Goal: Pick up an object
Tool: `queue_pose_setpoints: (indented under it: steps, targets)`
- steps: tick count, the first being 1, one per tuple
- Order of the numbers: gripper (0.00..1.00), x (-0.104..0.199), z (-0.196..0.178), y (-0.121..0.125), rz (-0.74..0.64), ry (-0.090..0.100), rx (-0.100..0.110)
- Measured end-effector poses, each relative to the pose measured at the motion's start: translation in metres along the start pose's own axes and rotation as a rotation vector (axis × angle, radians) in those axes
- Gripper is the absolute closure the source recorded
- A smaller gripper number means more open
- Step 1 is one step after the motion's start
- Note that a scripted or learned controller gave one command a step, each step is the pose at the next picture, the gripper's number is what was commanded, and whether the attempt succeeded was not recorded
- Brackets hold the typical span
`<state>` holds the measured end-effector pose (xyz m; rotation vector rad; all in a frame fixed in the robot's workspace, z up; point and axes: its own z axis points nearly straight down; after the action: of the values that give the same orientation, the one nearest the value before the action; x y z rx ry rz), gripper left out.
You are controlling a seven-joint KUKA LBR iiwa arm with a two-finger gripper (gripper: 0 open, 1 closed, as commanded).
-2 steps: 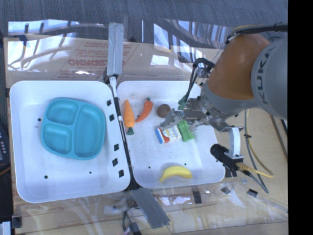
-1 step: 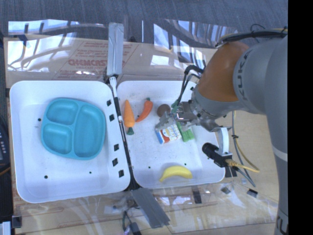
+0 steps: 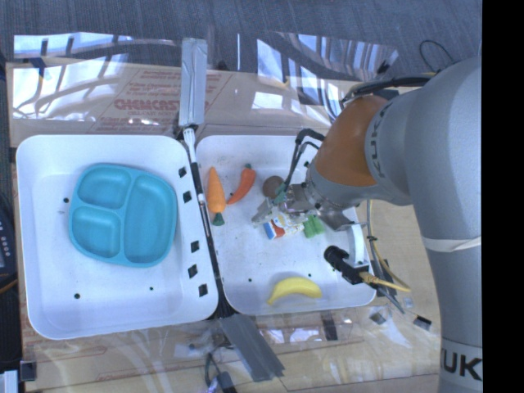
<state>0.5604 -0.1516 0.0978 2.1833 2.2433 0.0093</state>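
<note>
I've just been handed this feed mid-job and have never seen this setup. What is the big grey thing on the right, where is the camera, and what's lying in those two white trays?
There is one camera, fixed above the bench and looking down at a slant. The big grey shape with the orange band is the robot arm, reaching in from the right. Its gripper is low over the right bin, among a small cluster of items; I cannot tell from here whether it holds anything.

The left bin holds a blue divided plate. The right bin holds an orange carrot, a smaller orange-red pepper-like toy beside it, a yellow banana near the front edge, and by the gripper a small multicoloured box and a green block. A brownish round item sits just behind them; too small to identify.
</note>
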Motion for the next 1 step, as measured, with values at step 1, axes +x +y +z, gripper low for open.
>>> queue_pose_setpoints:
  steps: [1]
  targets:
    - [1.00, -0.0011, -0.0114, 0.0016, -0.003, -0.001, -0.001]
